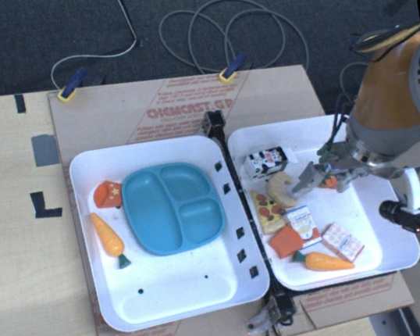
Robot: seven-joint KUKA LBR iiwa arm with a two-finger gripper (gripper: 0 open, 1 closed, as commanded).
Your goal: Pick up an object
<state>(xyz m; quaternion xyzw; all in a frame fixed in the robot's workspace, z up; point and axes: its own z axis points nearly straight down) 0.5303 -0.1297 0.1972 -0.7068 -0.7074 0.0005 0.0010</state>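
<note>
My gripper [304,181] hangs low over the right bin [391,241], reaching in from the right, with its tip just beside a tan round cookie [282,187]. Nothing shows as held. Close by lie a cow-patterned milk carton [265,161], a pizza slice [268,210], a small white carton [301,222], a red wedge [285,242], a carrot [326,262] and a pink-and-white box [343,242]. A small orange piece [329,181] shows just behind the gripper, partly hidden by it.
The left bin [175,299] holds a blue divided plate [173,207], a red strawberry-like toy [107,194] and a second carrot [108,235]. A black divider [242,221] runs between the bins. Cables lie on the dark floor beyond the bench.
</note>
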